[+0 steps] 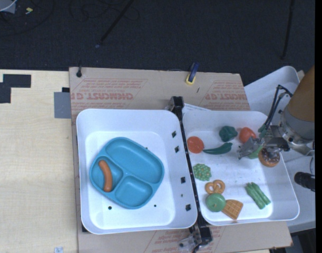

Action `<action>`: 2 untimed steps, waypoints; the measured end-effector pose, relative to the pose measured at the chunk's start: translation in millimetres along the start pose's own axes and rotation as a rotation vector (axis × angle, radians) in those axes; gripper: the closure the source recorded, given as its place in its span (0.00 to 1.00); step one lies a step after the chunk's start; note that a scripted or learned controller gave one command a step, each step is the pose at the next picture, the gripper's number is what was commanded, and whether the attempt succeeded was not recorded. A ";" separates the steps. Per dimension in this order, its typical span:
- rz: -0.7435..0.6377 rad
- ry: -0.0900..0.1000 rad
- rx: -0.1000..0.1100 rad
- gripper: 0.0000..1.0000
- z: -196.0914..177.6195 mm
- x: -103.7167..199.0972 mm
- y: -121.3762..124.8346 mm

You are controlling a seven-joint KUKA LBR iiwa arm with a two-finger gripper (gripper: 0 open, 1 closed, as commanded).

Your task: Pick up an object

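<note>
Reaching in over the right bin (287,207), the tool (254,149) hangs low just beside the orange-brown round piece (270,158); whether it is spread or pressed together cannot be told, and nothing shows gripped in it. Beside the tool lie a red tomato (247,134), a dark green leafy piece (228,133) and a green pepper (217,149). Farther from it sit a pretzel (215,186), a green ball (215,202) and a waffle (232,209). The left bin (92,125) carries a blue tray (139,162) holding a sausage (106,175).
</note>
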State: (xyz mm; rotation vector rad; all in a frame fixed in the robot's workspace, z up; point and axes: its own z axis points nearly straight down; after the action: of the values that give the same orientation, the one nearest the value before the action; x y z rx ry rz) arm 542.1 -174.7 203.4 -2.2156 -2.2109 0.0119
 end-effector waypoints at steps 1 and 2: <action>-0.002 -0.003 -0.012 0.00 -6.2 -0.4 2.7; -0.004 -0.001 -0.007 0.00 45.9 2.4 12.9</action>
State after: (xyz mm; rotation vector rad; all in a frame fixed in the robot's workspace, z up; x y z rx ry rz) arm 554.3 -172.2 157.4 -2.2149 -2.2188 0.0051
